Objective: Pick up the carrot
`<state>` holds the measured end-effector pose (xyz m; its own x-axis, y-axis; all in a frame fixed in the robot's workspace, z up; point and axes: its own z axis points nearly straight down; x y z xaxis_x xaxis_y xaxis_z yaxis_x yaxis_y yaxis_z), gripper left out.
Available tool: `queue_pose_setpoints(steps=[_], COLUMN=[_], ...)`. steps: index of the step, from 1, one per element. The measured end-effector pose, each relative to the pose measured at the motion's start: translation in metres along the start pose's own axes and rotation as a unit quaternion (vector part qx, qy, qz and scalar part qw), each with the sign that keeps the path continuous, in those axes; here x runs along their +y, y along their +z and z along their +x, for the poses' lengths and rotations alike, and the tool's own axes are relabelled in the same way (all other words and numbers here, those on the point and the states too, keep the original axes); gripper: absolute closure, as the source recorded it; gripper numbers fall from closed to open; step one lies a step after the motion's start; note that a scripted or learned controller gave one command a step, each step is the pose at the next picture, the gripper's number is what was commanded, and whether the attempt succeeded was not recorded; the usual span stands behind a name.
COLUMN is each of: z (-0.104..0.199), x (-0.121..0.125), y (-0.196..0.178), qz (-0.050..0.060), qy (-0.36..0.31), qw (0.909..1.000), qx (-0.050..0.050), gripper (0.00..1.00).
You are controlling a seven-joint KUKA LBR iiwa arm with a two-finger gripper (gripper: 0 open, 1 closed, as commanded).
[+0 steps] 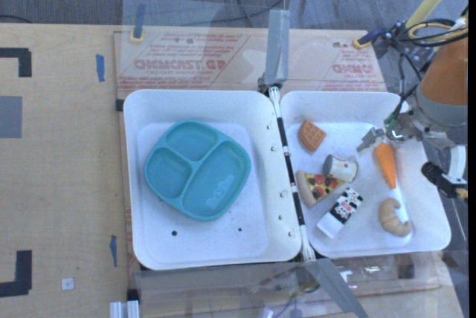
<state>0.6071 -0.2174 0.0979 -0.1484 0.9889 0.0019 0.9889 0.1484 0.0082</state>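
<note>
The carrot is orange with a pale lower tip and lies lengthwise near the right side of the right bin. My gripper hovers just above the carrot's upper end, reaching in from the right under the orange band. It stands open; one grey finger points down-left beside the carrot's top, and nothing is held between the fingers.
A croissant lies just below the carrot. A waffle, a pizza slice, a small white and grey cup and a cow-print carton sit left of it. The left bin holds a teal divided plate.
</note>
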Motion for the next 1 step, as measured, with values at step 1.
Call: queue_pose_setpoints(steps=[1], z=[-0.0016], x=[0.0001], y=[-0.0101], qz=[-0.001], qy=[0.001], qw=[1.0000], qx=[-0.002], gripper=[1.00])
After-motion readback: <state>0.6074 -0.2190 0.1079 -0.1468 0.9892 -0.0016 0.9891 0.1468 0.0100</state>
